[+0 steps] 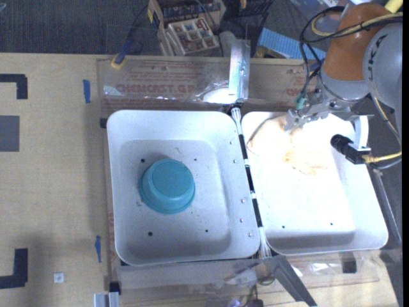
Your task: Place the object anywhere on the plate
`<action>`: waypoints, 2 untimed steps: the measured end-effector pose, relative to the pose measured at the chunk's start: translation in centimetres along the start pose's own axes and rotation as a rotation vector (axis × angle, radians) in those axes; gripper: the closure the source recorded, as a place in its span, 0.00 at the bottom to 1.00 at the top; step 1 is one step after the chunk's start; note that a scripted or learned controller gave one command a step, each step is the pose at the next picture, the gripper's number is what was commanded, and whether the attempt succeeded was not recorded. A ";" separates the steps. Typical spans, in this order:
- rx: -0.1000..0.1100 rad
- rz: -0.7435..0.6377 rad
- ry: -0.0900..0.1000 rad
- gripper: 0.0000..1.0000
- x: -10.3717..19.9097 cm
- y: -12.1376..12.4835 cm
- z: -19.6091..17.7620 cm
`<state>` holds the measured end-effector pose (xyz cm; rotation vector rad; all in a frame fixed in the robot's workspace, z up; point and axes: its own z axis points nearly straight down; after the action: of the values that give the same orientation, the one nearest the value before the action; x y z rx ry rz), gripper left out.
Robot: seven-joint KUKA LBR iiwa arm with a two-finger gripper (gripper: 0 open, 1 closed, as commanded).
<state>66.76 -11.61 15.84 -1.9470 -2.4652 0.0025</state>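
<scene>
The round teal plastic bowl (167,185) sits upturned in the left white bin (128,130), well left of the claw (299,116), whose state cannot be told.

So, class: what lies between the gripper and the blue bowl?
In the camera view, between gripper and blue bowl lie bare bin floor and the two bins' adjoining rims.
</scene>
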 end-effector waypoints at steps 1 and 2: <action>-0.006 -0.013 -0.003 1.00 -0.2 0.5 -4.2; -0.007 -0.014 -0.003 1.00 -0.2 0.6 -6.8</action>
<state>67.38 -11.67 22.60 -1.9333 -2.4841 -0.0029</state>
